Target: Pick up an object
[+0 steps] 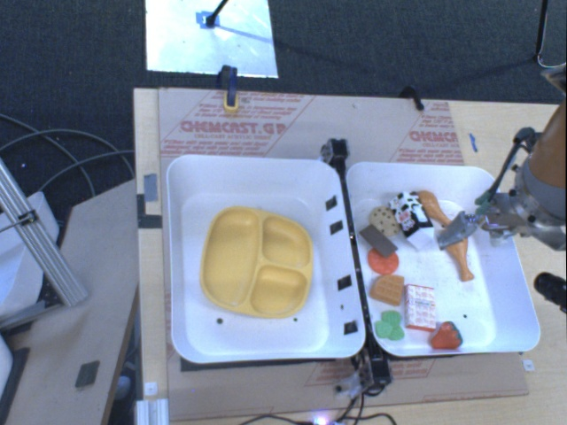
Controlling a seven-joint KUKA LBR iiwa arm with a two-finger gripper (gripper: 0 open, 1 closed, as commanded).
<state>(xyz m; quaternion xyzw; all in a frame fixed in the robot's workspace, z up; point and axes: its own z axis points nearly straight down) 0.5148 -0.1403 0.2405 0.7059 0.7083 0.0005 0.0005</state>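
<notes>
My gripper (459, 230) reaches in from the right and sits low over the right bin (509, 312), right at an orange toy drumstick (462, 259) that lies at a slant. The drumstick's upper end (430, 204) shows on the gripper's other side. A black-and-white cow-patterned item (408, 212) lies just left of the gripper. Further left are a tan cookie (382, 219), a grey-brown slab (378, 240) and a red slice (383, 262).
The front of the right bin holds an orange wafer (387, 289), a red-and-white packet (420, 306), a green piece (389, 328) and a red strawberry (446, 336). A yellow divided plate (257, 262) lies in the left bin (190, 193). A black-clipped divider (350, 255) separates the bins.
</notes>
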